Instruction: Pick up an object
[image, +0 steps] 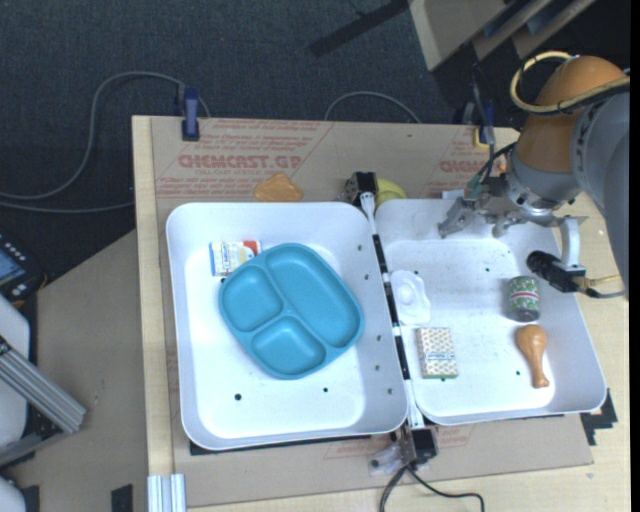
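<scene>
My gripper (476, 222) hangs over the far edge of the right bin (470, 400), fingers spread and nothing between them. In that bin lie a small green patterned can (521, 297) at the right, a tan toy drumstick (534, 351) in front of it, a small speckled box (437, 352) near the front left, and a white plastic piece (408, 293) by the left wall. All of them are nearer the front than the gripper and apart from it. The left bin (210, 400) holds a blue divided plate (289, 309) and a small white carton (232, 255) at its far left.
Behind the bins, on the brown board, sit an orange object (277, 187) and a yellow-green object (386, 190) next to a black clip. The grey arm with its orange band (560, 120) comes in from the upper right. Bare floor shows in the front of the left bin.
</scene>
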